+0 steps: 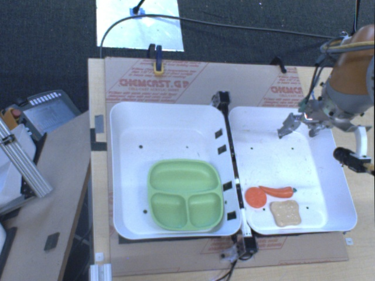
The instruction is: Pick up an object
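In the right bin, near its front, lie an orange round slice, a thin orange-red carrot-like piece touching it, and a tan toast-shaped piece. My gripper hovers over the back of the right bin, well away from these objects. Its fingers are spread apart and open, with nothing between them. The orange-banded wrist sits at the right edge above it.
The left bin holds a green divided plate at its front right. A black divider with clips runs between the bins. Cables cross the cardboard behind the bins, and a black fitting sits at the right bin's edge.
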Robot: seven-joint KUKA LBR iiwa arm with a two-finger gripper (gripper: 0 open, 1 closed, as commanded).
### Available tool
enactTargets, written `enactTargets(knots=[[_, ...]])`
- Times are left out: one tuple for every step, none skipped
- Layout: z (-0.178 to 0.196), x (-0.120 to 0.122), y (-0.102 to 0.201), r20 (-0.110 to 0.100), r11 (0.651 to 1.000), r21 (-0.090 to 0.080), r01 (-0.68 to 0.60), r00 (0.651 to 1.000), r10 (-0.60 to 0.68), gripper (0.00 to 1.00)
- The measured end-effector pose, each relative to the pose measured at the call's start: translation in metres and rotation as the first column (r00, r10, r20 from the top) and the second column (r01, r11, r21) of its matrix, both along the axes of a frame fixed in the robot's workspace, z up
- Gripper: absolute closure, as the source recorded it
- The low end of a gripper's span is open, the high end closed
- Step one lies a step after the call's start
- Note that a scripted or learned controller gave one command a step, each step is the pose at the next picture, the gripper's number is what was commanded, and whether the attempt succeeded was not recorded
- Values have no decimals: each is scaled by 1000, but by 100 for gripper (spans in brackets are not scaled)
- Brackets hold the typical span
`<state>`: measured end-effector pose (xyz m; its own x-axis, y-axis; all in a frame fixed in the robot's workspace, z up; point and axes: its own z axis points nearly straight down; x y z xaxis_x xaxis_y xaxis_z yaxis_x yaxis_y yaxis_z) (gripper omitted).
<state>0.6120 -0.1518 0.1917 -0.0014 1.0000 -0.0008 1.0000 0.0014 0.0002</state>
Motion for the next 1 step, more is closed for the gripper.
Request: enactTargets(knots=[[-58,-3,9,-2,1000,2,0,1000,0,0]])
